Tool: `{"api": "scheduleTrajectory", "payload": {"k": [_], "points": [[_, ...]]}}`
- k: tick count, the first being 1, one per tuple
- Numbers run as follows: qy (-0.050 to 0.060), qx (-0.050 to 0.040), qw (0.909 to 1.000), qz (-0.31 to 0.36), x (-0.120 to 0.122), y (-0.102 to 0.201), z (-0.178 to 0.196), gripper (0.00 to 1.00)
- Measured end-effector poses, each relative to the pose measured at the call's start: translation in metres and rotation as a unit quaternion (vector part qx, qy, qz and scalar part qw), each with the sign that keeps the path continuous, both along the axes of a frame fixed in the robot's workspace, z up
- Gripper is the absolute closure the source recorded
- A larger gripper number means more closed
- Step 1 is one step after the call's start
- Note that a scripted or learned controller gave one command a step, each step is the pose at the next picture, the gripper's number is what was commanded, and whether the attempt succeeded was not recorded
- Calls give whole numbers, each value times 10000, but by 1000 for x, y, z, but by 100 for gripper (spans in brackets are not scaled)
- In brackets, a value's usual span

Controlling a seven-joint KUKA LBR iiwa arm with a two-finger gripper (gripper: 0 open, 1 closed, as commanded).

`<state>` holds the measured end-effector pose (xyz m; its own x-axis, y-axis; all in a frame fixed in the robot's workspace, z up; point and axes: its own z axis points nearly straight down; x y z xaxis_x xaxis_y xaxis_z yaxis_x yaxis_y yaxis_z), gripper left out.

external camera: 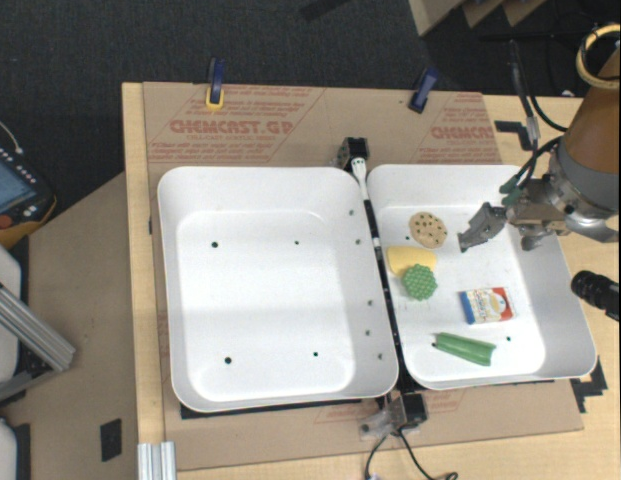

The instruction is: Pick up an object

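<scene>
A desk [290, 118] covered with a brown printed board carried two shallow white bins side by side, joined along a dark seam down the middle. The left bin [190, 208] had only small dark dots on its floor. The right bin [575, 343] held five small things. A round tan cookie [427, 229] with dark specks lay near the bin's far left corner. Just beside it, toward the near edge, sat a yellow block [408, 258], and a bumpy green ball [421, 283] touched that block's near side, both close to the bin's left wall. A small red, white and blue packet [486, 305] lay around the middle of the bin floor. A long green piece [464, 348] rested at a slant near the bin's near edge. The grey arm with its orange band reached in over the bin's far right corner. Its gripper [482, 230] hung above the far part of the bin, to the right of the cookie and apart from it. Nothing showed between its dark fingertips, but whether they were spread or pressed together could not be told from that angle.
</scene>
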<state>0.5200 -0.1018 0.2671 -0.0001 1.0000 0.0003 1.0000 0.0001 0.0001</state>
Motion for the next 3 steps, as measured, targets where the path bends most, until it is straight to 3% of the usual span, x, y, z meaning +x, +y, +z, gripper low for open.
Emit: {"api": "scheduleTrajectory", "payload": {"k": [1, 2, 3], "points": [[66, 4, 10000, -34, -45, -45, -101, 0], [-67, -33, 10000, 0, 2, -75, 2, 0], [57, 17, 10000, -9, -44, -67, -91, 0]]}}
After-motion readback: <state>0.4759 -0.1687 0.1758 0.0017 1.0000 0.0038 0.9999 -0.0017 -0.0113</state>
